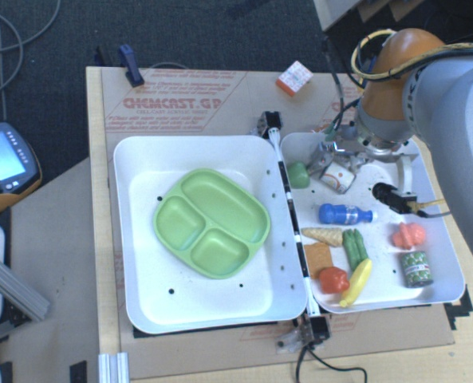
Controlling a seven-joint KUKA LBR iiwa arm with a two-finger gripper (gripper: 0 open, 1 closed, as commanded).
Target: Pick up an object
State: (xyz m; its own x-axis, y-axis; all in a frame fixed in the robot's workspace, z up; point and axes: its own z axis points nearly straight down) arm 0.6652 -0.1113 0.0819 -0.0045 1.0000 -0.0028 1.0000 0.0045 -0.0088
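White plastic bins sit side by side on the bench. In the camera view, the left bin [132, 214] carries a green divided tray [212, 222] near its middle. The right bin [451, 282] holds the candidates for picking: a blue bottle [345, 214] at its centre, a green ball [299, 175] against its left wall, a pink toy [409, 235] and a dark green can [416, 268] by its right edge, and a cone [322, 235], cracker [317, 256], tomato [333, 278], banana [356, 282] and green vegetable [354, 248] toward its near edge.

The gripper [337, 166] is low over the far end of the right bin, at a small white cylinder [337, 179] (whether the tool is closed or spread, I cannot tell). Judging from this, nothing is lifted yet; grasp and raise remain.
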